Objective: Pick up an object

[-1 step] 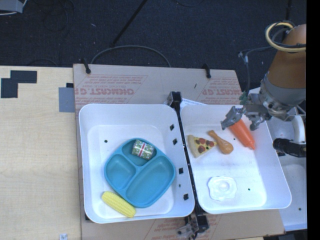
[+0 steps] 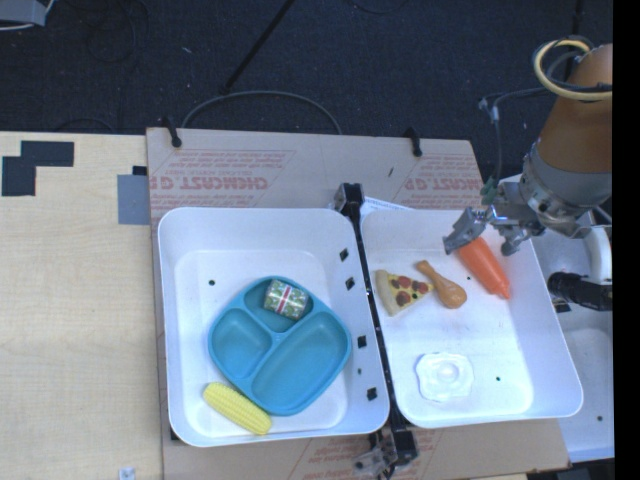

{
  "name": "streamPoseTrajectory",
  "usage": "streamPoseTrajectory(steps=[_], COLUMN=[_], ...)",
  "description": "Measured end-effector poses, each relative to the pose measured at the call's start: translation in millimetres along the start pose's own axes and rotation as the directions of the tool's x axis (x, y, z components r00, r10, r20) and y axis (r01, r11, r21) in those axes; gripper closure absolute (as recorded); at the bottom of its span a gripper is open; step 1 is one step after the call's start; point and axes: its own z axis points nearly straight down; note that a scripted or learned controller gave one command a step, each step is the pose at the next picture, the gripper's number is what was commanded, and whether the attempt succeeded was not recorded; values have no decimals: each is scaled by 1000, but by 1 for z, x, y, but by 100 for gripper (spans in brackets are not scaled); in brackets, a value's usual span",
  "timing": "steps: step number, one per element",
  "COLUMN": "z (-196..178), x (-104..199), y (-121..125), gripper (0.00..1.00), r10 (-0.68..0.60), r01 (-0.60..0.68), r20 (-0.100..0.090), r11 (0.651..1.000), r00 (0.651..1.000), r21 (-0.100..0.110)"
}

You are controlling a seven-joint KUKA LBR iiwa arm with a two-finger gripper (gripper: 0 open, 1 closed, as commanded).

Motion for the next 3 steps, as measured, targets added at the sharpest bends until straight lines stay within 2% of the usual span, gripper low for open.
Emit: streamPoseTrajectory(steps=[1,3], z=[57,160], x=[3,-3], y=[-11,-5], gripper=[0,0], r10=[0,2], r01=[0,-2], r20=[-2,-1], r11=[1000,1000], r00=[1000,1000], r21=[7,1])
